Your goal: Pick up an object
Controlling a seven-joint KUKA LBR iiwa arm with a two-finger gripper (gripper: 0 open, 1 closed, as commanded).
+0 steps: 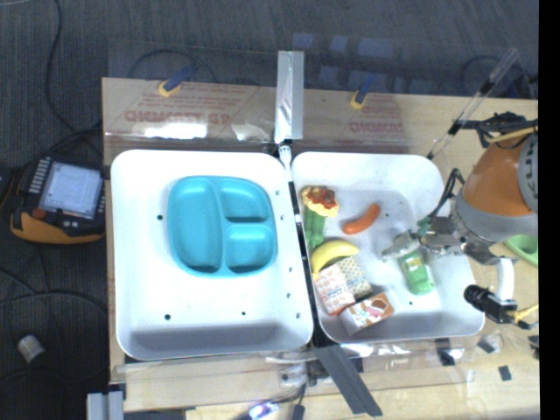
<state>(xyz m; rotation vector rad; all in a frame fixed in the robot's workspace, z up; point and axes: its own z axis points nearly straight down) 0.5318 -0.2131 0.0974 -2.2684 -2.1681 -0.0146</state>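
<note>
Gripper (411, 243), its grip state impossible to tell, hangs low over the green object (418, 275) near the right bin's (395, 169) right edge, so nothing looks lifted yet.

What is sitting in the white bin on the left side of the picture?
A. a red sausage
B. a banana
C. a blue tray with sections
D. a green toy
C. The blue tray with sections lies alone in the left bin, while the banana, red sausage and green toy are all in the right bin.
</note>
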